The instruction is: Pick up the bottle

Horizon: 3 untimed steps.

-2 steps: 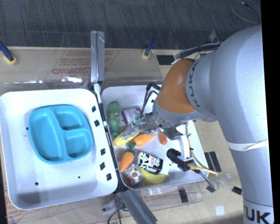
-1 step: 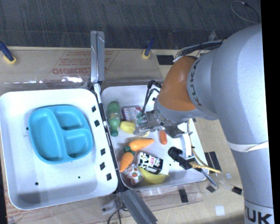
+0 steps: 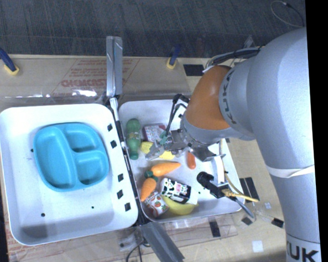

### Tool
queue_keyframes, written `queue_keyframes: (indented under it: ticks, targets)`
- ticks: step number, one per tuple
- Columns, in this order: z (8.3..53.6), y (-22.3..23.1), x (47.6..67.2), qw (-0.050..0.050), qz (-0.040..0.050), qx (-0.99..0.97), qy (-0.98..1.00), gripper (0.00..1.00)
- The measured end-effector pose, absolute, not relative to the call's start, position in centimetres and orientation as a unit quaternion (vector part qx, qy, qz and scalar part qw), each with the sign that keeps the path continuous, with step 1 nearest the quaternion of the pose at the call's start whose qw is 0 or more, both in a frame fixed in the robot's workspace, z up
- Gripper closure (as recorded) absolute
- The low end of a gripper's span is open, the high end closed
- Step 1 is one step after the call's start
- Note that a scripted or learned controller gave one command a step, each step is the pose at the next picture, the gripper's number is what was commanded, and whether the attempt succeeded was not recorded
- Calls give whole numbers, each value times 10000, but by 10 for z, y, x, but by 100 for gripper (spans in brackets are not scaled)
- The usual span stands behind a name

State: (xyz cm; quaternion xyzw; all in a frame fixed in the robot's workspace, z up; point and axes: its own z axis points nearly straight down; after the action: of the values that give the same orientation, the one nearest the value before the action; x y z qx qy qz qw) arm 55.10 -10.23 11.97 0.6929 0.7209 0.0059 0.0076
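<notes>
gripper (image 3: 173, 141) half hidden (by arm), bottle (image 3: 133, 137) clear

"KUK" on arm (image 3: 289, 147) base; "KUKA" on wrist.

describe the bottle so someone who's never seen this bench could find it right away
Look in the right white bin, the one crowded with toy food beside the bin holding the blue tray. Along its left wall, near the far corner, lies the bottle. It is the only green item there; the carrots nearby are orange.

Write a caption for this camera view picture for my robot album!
Gripper hangs over the right bin, beside a green bottle.
</notes>
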Motion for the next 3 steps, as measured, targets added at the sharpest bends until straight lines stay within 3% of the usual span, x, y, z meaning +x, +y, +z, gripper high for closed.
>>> queue_keyframes:
  ticks: [1,2,3]
  targets:
    - [194,-116,624,-7,-3,7129,7013,0]
    - [121,-149,652,-12,-9,7029,7113,0]
    - [428,-208,631,4,1,7076,7066,0]
